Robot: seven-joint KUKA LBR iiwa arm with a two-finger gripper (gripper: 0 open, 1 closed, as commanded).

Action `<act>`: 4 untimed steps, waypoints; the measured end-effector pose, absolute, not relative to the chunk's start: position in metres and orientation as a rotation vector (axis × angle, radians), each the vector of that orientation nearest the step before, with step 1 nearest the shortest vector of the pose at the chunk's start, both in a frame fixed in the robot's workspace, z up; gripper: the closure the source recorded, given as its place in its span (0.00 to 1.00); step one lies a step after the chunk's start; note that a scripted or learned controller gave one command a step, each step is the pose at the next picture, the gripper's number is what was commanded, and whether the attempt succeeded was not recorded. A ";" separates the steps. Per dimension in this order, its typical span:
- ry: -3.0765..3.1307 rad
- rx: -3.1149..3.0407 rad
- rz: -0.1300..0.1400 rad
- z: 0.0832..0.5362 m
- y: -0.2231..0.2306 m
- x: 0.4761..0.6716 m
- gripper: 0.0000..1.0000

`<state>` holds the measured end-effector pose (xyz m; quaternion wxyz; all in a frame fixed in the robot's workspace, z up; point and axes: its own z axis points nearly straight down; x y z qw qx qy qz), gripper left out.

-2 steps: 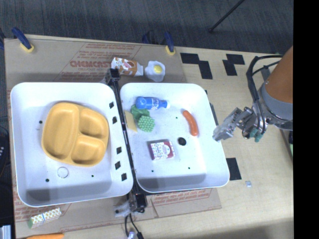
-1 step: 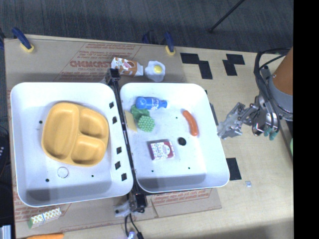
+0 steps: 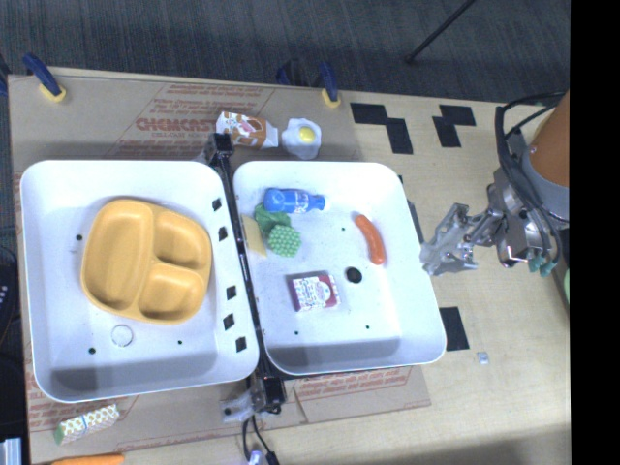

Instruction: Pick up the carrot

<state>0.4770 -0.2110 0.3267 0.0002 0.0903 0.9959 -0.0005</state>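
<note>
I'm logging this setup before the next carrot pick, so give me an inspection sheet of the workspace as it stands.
Surface: bench covered in cardboard, bearing the left bin and the right bin side by side.
Job's things: carrot lies in the right bin near its right wall, untouched.
Clutter: right bin holds a blue bottle, a green knobbly toy and a maroon packet; left bin holds a yellow divided tray; a small carton and a white-and-yellow toy sit behind the bins.
Grippers: pincer hovers just outside the right bin's right wall, holding nothing visible.
Cables: dark cables loop by the arm.
Surroundings: dark carpet beyond the bench.
</note>
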 end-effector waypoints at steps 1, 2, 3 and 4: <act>3.131 -0.219 -0.003 0.337 -0.211 0.477 1.00; 3.001 -0.931 0.000 0.328 -0.211 0.484 1.00; 2.818 -1.392 0.001 0.322 -0.211 0.485 1.00; 2.777 -1.473 0.004 0.225 -0.211 0.480 1.00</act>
